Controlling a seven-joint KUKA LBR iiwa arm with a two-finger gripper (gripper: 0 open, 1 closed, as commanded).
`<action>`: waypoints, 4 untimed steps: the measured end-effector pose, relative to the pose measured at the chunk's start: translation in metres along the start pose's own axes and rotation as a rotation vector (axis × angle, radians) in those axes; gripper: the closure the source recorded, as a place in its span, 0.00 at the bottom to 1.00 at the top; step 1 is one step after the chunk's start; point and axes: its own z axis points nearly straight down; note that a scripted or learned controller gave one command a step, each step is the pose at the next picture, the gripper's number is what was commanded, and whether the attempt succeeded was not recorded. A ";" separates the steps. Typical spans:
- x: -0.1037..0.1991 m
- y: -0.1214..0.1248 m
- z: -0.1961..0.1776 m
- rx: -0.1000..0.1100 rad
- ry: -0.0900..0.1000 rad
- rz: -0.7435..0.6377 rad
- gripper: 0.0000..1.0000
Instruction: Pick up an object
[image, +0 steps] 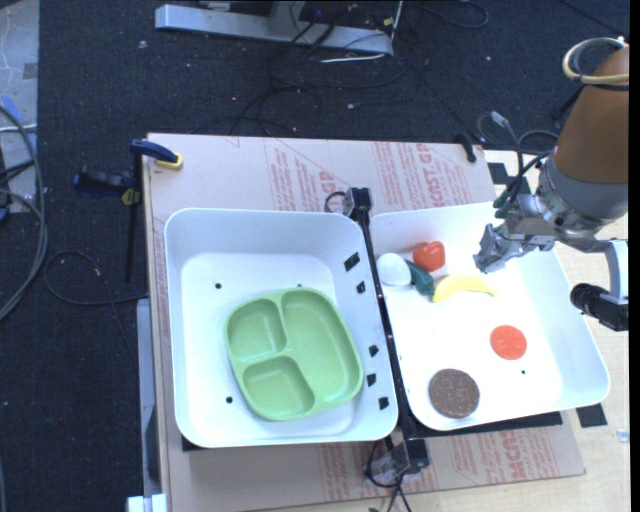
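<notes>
In the right bin (560, 390) lie a red pepper-like toy (429, 255), a white egg (393, 269), a small dark green piece (423, 284), a yellow banana (464, 288), an orange-red disc (508, 342) and a brown round patty (454, 392). My gripper (489, 258) hangs over the bin's far right part, just right of the banana and the red toy, a little above the floor. Nothing shows between its fingers.
The left bin (190, 300) holds a green three-compartment plate (293, 352). A black divider with clips (372, 300) runs between the bins. The bench board (300, 170) has a blue-yellow clamp (155, 153) at its far left corner. Cables lie on the dark floor.
</notes>
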 end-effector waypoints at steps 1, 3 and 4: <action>0.051 0.020 0.018 0.001 0.000 -0.001 1.00; 0.162 0.043 0.033 0.000 0.000 -0.001 1.00; 0.205 0.063 0.049 0.000 -0.001 0.000 1.00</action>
